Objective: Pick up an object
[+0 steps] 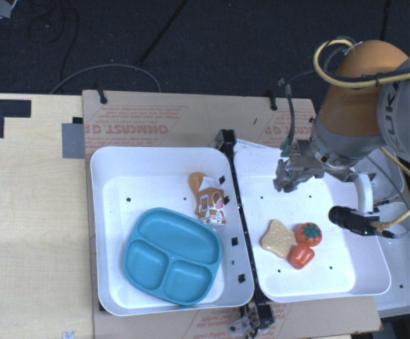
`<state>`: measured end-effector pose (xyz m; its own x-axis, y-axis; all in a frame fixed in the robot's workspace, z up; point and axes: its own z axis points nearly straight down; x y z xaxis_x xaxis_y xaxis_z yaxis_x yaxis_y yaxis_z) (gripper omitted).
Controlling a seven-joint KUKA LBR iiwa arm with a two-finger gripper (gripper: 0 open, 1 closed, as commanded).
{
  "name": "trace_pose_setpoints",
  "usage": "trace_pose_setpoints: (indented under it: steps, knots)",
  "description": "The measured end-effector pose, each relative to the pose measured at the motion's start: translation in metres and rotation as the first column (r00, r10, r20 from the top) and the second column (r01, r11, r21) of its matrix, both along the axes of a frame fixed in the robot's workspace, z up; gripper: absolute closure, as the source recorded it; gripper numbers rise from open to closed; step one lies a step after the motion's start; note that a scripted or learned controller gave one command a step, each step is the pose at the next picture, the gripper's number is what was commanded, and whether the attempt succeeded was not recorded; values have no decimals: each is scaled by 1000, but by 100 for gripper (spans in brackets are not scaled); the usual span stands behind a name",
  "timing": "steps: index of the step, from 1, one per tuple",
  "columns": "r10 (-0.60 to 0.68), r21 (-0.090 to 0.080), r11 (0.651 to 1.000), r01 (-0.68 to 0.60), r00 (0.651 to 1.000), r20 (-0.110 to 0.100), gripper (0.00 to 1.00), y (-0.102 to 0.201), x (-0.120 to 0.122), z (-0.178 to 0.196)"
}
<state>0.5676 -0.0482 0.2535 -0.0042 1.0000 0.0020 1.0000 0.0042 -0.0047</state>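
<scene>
My gripper point(288, 180) hangs over the back part of the right bin point(375, 281), dark and seen from above. Nothing shows between its fingers. In front of it, on the bin floor, lie a tan bread-like piece point(278, 238), a red tomato-like toy point(308, 233) and a smaller red-orange piece point(300, 256), all close together. The gripper is behind these and apart from them.
The left bin point(106, 189) holds a blue divided tray point(172, 256), a tan toy point(196, 183) and a small printed packet point(211, 207) near the divider point(235, 210). A black cylinder point(351, 219) on the arm's side juts over the right bin's right part.
</scene>
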Motion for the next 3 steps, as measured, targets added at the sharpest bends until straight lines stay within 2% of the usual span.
trace_pose_setpoints:
  steps: [1, 2, 3]
  knots:
    - [1, 0, 1000, -1, 1000, 2, 100, 60, 14, -8]
    - [0, -1, 1000, 0, 1000, 2, 100, 103, 17, -8]
    - [0, -1, 1000, 0, 1000, 0, 100, 152, 21, -24]
